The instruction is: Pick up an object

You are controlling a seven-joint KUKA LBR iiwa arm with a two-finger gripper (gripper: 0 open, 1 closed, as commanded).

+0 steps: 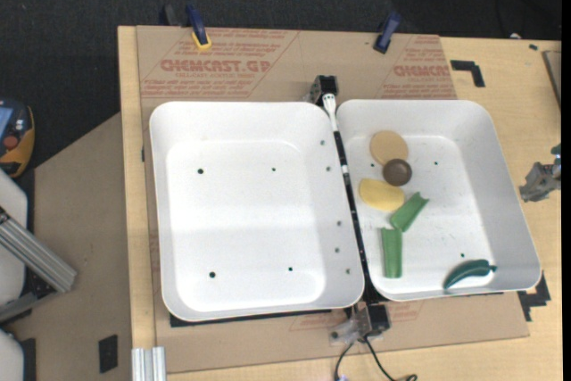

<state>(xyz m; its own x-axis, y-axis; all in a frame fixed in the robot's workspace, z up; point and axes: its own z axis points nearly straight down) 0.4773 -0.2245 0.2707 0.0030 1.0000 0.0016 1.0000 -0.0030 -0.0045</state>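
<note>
The right bin (500,183) holds several small objects. A tan round disc (389,144) lies near its back left, with a dark brown ball (397,171) touching its front edge. A yellow lump (381,194) sits just in front of the ball. A green bent piece (398,232) lies in front of the yellow lump. A teal curved piece (468,273) rests by the bin's front rim. A grey metal part of the gripper (539,181) shows at the far right, beyond the bin's right rim and apart from every object.
The left bin (169,192) stands beside the right one on a cardboard sheet (268,58). Two blue clamps (196,27) (387,31) hold the sheet's back edge. A black bracket (325,90) sits between the bins at the back.
</note>
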